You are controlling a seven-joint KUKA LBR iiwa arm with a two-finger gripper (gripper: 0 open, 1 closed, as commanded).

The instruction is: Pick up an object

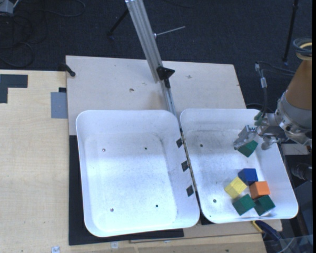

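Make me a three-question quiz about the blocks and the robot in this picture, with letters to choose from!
1. Where is the cluster of blocks?
A. left bin
B. right bin
C. on the floor

2. What colour is the block at the tool?
A. green
B. pink
C. white

3. How does that block sit?
A. buried under others
B. apart from the cluster
C. outside the bins

Answers: 1 B, the cluster lies in the right bin's near corner. 2 A, it is dark green. 3 B, white floor separates it from the cluster.
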